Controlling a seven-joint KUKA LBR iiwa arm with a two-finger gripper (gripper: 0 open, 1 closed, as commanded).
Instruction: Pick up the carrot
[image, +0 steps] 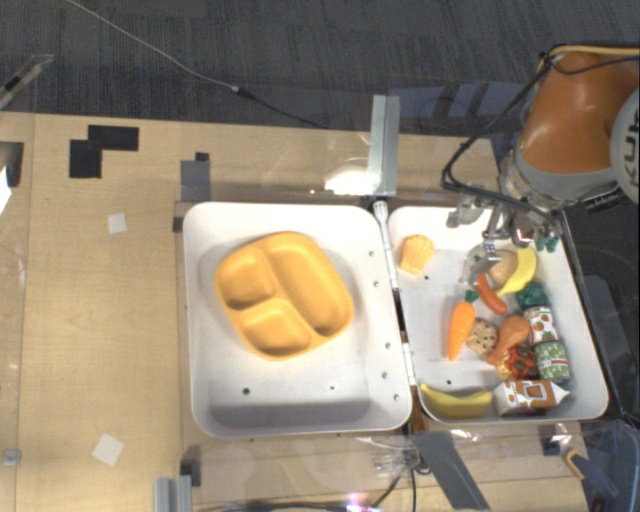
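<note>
Here, a wooden worktop (90, 330) carries two shallow white bins side by side, seen from above at a slant. The left bin (300, 400) holds a yellow divided plate (284, 293). The right bin (440, 350) holds a heap of toy food. A grey arm with an orange band (575, 110) reaches in from the right, over the far corner of the right bin. Its tool (497, 240) hangs low above a yellow banana (519, 270) and a small red sausage (489, 293); whether it is apart or together cannot be told from this angle.

The carrot (459, 329) lies free in the right bin, near the middle, pointed end toward the viewer, just beside a cookie (482, 337). A second banana (457, 401) lies along the near wall, and a pale orange block (415, 254) sits near the divider.

The pick looks to be at the approach stage. Next, the tool would likely need to shift toward the viewer and slightly left, centre over the carrot, then descend.

Beyond the worktop, dark carpet (250, 50) and a thin cable (150, 45) show.
</note>
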